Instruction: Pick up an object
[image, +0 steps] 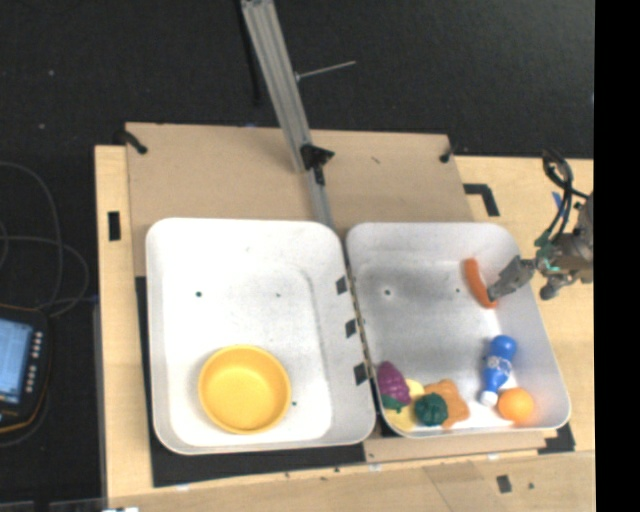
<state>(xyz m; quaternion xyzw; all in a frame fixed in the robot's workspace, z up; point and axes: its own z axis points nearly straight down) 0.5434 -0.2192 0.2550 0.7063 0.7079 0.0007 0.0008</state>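
My gripper (523, 288) hangs over the right rim of the right bin (420, 250), reaching in from the right edge. Its two dark fingers stand apart, open, with nothing between them. The left fingertip (501, 288) is right beside a small orange carrot-shaped piece (477, 281) lying near the bin's upper right; I cannot tell whether they touch. Lower in that bin lie a blue and white figure (497, 363), an orange ball (516, 405), a purple grape bunch (392, 384), a green piece (431, 409) and a tan piece (452, 397).
The left bin (240, 260) holds a yellow bowl (244, 388) at its lower part. A grey metal pole (285, 95) slants from the top down to the gap between the bins. A dark handheld screen (15, 365) sits at the far left.
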